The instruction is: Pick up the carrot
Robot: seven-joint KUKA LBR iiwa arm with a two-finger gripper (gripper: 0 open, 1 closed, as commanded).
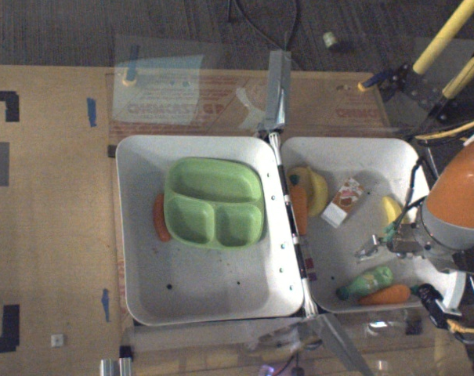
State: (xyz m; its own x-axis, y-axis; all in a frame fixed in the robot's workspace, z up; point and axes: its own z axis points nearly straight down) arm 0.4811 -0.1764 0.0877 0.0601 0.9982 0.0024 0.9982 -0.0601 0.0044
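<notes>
From above, the carrot (387, 294) lies against the right bin's (331, 149) near wall, touching a green bottle (366, 281). The gripper (375, 245) hovers just above both; its finger state cannot be told. Open floor spreads beyond the bottle. A small carton's (342, 201) label is unreadable.

Divided plate (215, 202) in left bin (142, 280); carrot (387, 294), bottle (366, 282) in right bin (331, 151).

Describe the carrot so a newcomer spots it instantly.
Look in the right bin, at its near edge by the front right corner. The carrot lies flat there, just below the tool. It is plain orange and tapered, touching a green bottle on its left.
</notes>
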